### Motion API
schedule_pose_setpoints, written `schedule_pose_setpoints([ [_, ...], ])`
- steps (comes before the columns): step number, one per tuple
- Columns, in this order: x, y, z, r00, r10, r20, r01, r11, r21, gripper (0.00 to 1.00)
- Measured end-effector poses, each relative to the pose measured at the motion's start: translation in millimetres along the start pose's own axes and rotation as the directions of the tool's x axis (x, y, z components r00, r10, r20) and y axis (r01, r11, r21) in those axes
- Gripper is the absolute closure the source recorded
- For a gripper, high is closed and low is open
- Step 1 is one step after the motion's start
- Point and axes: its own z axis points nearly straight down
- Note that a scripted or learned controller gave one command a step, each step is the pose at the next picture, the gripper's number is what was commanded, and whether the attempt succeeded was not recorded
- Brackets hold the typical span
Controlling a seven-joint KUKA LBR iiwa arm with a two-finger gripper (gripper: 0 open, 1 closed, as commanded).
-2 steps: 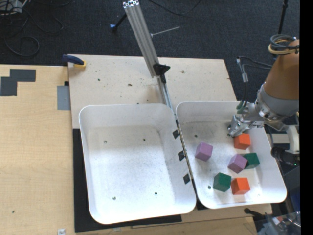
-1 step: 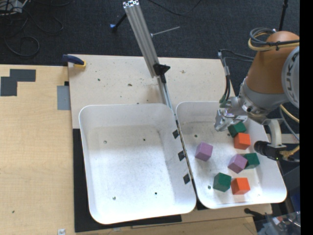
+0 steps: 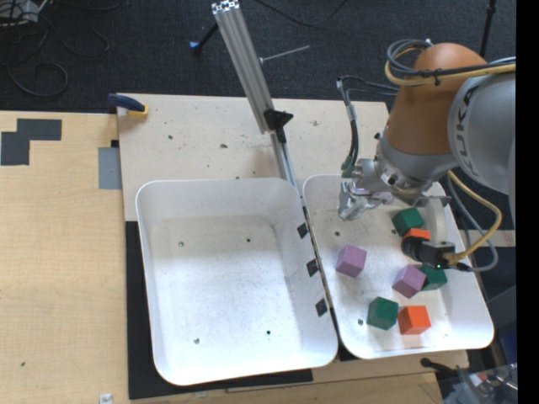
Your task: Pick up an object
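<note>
Blocks [image 3: 351,260] in rt bin [image 3: 472,335] (left bin [image 3: 160,225] beside).

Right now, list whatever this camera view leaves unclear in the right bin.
- Gripper: too small and blurred in the camera view to tell how it is set or whether it holds anything.
- Green block at the wrist: partly covered by the arm.
- Second green block: mostly hidden behind the purple block and the orange-and-black fitting.
</note>
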Motion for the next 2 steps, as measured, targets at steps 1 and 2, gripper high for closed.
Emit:
schedule_pose_setpoints([
  [1, 52, 3, -8, 1.0, 0.001, 0.001, -0.001, 1.0, 0.0, 1.0],
  [2, 102, 17, -8, 1.0, 0.0, 0.001, 0.0, 1.0, -0.001, 1.0],
])
